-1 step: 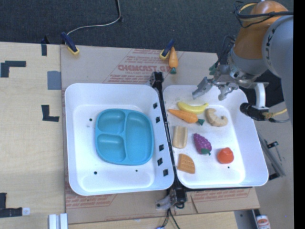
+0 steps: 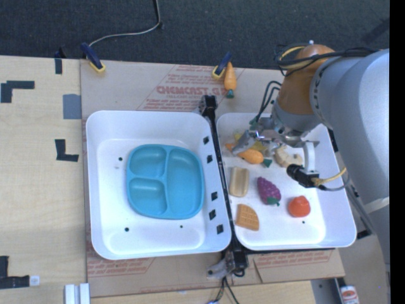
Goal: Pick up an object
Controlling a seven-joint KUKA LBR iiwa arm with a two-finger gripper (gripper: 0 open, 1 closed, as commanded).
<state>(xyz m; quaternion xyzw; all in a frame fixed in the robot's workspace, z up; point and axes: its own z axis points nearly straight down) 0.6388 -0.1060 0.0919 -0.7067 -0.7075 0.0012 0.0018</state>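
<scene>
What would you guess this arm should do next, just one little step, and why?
Probably ease straight down a touch. The gripper hangs at the top of the right bin, just above an orange toy, and nothing shows between its fingers. The purple grapes and red tomato lie farther off.

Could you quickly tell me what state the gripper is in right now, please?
Two-finger gripper: low in the right white bin, over the small orange toy food piece; whether it is open, closed or holding anything cannot be told.
</scene>
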